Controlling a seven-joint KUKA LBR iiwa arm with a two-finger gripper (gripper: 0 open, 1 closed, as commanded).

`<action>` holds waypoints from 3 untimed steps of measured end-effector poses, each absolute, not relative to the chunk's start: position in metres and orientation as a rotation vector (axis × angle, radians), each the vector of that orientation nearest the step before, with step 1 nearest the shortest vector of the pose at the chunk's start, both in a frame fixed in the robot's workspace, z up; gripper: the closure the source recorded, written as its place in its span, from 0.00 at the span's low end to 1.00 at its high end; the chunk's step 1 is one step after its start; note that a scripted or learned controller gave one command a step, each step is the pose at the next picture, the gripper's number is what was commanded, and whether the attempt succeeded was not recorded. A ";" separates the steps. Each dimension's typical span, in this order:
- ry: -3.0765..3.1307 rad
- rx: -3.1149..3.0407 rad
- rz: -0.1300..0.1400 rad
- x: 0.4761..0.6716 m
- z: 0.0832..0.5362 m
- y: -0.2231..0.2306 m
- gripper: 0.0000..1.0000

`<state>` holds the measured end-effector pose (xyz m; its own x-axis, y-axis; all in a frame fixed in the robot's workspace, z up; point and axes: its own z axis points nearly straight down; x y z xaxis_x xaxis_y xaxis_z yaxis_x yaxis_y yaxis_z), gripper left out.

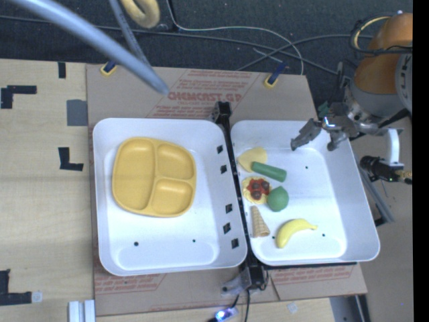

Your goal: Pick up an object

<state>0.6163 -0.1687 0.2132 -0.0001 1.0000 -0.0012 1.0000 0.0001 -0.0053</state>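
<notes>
Banana [295, 231] in right bin [335, 200] — cardboard reads "CHEMCAST" [194, 96]

Red print reading "CHEMCAST GP" stands on the brown board [201, 92].

The end effector [316, 135] hung open and empty over the right bin's [335, 200] far edge, well apart from the banana [293, 231] and cucumber [269, 172].

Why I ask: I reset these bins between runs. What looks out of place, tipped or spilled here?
Nothing stands out. The yellow divided plate lies flat in the left bin. The banana, ice cream cone, green cucumber and other toy foods sit inside the right bin. The gripper hovers at its upper right edge.
</notes>
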 end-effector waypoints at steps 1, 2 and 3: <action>-2.220 -2.216 0.009 0.613 0.150 -0.163 0.00; -2.222 -2.221 0.003 0.621 0.092 -0.166 0.00; -2.226 -2.221 -0.004 0.623 0.107 -0.165 1.00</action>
